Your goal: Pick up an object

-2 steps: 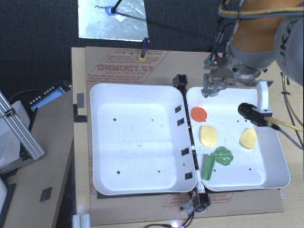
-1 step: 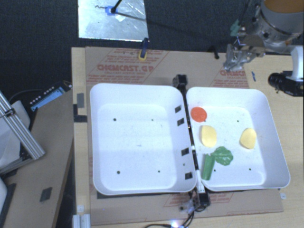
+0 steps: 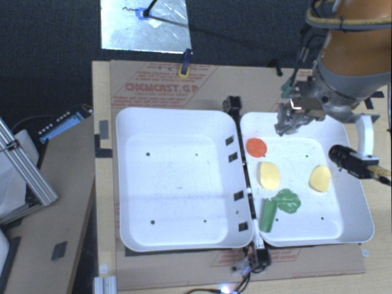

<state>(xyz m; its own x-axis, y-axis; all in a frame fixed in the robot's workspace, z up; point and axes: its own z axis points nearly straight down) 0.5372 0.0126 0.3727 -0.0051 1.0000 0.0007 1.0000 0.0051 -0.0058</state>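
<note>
The right bin (image 3: 352, 225) holds several small things. A flat red-orange disc (image 3: 256, 146) lies near its left wall. Below it sits a pale yellow piece (image 3: 268, 175), and another yellow piece (image 3: 320, 178) lies further right. A green leafy item (image 3: 286, 200) with a green stalk (image 3: 267, 215) rests near the front left of that bin. My gripper (image 3: 286, 126) hangs over the bin's back part, just above and right of the red disc. Nothing shows between its fingertips.
The left bin (image 3: 131, 225) sits beside the right one, with black clips (image 3: 233, 141) along the shared wall. A black cylindrical part (image 3: 346, 158) of the arm juts over the right bin's right side. A shiny metal sheet (image 3: 144, 16) lies beyond the bench.
</note>
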